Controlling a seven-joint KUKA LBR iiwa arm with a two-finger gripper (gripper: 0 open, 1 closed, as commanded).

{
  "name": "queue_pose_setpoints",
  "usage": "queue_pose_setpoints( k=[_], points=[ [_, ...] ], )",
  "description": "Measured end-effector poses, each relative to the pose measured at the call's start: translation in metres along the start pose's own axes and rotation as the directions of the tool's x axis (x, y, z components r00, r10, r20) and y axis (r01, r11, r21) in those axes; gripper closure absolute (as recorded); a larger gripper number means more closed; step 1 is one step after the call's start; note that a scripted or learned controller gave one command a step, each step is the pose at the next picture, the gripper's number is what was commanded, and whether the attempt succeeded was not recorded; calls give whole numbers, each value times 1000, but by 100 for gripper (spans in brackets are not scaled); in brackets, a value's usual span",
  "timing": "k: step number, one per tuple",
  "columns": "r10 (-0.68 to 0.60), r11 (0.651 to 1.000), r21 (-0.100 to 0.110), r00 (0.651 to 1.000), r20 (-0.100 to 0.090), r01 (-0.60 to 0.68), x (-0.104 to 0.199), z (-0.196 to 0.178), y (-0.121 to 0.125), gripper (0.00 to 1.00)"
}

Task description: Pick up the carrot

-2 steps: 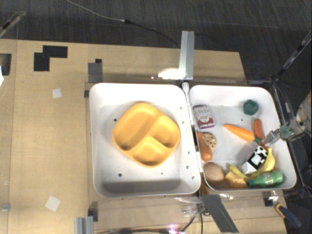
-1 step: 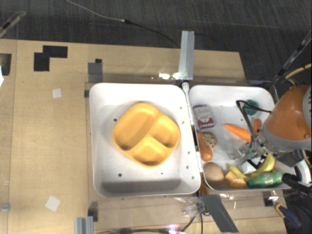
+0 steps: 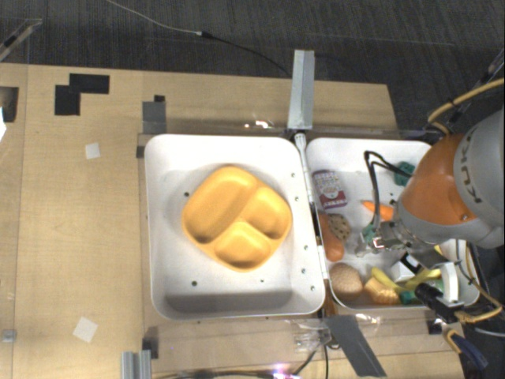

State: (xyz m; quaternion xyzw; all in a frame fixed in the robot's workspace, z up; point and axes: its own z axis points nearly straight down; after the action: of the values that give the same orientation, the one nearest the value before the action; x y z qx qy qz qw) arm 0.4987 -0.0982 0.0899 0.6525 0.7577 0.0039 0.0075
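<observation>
- Two shallow white bins side by side on the wooden table (image 3: 71, 235), split by a grey divider rail (image 3: 301, 93) running back from between them.
- Left bin (image 3: 166, 290): holds a yellow sectioned tray (image 3: 235, 215), sitting roughly in the middle, turned at an angle.
- Right bin (image 3: 347, 150): crowded with small play-food items along its left and near sides.
- Carrot (image 3: 377, 208): small, orange, lying in the right bin about mid-depth, just left of the arm's orange band, partly covered by the wrist; a touch of green at its right end.
- Arm (image 3: 442, 188): grey with orange band, reaching in from the right, bulking over the right half of the right bin.
- Gripper (image 3: 372, 239): low in the right bin, just below and to the left of the carrot; metal parts visible but too small and cluttered to tell if spread or pressed together; nothing seen plainly pinched.
- Pink-and-white packet (image 3: 329, 189): lying near the left wall of the right bin, toward the back.
- Speckled cookie-like piece (image 3: 339, 226): just in front of the packet, with an orange-red piece (image 3: 334, 249) touching its near edge.
- Tan egg-shaped item (image 3: 345, 279): near the front left corner of the right bin.
- Yellow banana-like pieces (image 3: 383, 284): beside the egg shape, toward the right, partly under the arm's cables.
- Black cable (image 3: 377, 168): looping up over the right bin from the wrist.
- Dark carpet floor (image 3: 237, 14) beyond the table's far edge.
</observation>
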Motion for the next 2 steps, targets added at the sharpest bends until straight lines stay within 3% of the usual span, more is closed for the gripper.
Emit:
queue_pose_setpoints(
  k=[1, 2],
  points=[
    [90, 996, 5, 996, 2, -90, -97, -79, 23, 100],
    [169, 985, 22, 986, -8, -168, 0, -16, -7, 100]
  ],
)
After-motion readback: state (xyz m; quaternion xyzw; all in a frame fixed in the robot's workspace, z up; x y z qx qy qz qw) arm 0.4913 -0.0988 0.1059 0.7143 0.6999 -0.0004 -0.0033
